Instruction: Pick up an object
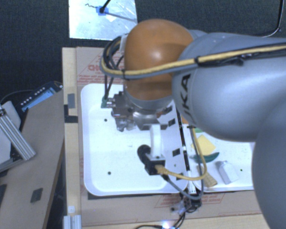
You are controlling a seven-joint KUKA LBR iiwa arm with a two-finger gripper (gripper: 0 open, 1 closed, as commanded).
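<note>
Block (227,171), pale grey-white, is the clearest pick: it lies in the R bin (240,152), near the front rim, w/ nothing touching it. Treat it as small, rigid and light, prob. plastic w/ a smooth skin, so expect some slip. Take hold across its short sides, approx. mid-length. Yellow item (206,146) and green item (214,155) lie just behind it, touching each other and partly hidden by the arm (238,85); shape unclear, so rate them 2nd choice. Gripper (129,118) hangs over the L bin (93,128), toward its rear half. You cannot tell if it is wide or narrow; nothing is seen held. Block sits well apart from it: view-right, nearer the front, in the other bin.
</note>
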